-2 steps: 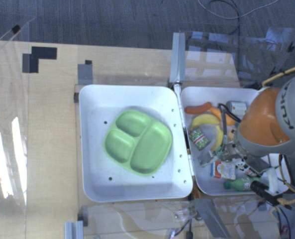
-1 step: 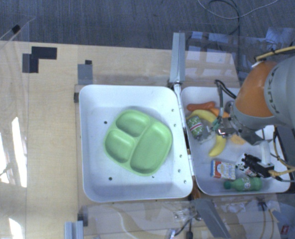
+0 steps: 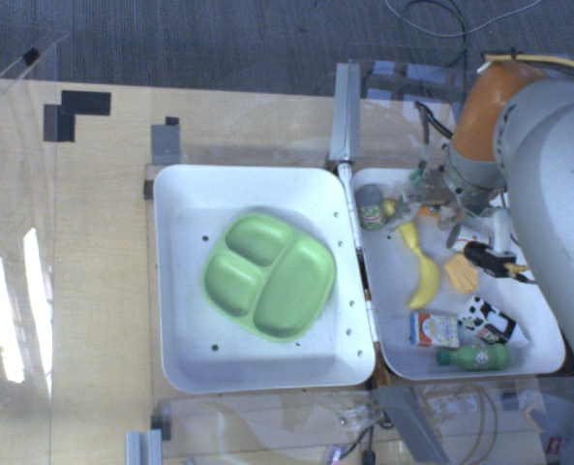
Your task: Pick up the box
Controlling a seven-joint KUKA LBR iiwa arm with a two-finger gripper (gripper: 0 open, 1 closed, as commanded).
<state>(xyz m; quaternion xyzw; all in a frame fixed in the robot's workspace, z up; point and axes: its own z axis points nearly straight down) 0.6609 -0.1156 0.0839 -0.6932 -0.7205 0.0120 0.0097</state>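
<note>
Over the right bin's (image 3: pixel 548 352) far end we log the gripper (image 3: pixel 439 200), jaws unreadable. Approach step, we judge; next, travel nearward to the box (image 3: pixel 434 330).

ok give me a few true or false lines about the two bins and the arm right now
1. The green plate lies in the left bin. True.
2. The banana lies in the left bin. False: it is in the right bin.
3. The small box sits beside the green bottle. True.
4. The claw is over the left bin. False: it is over the right bin's far end.
5. The green plate has three compartments. True.
</note>
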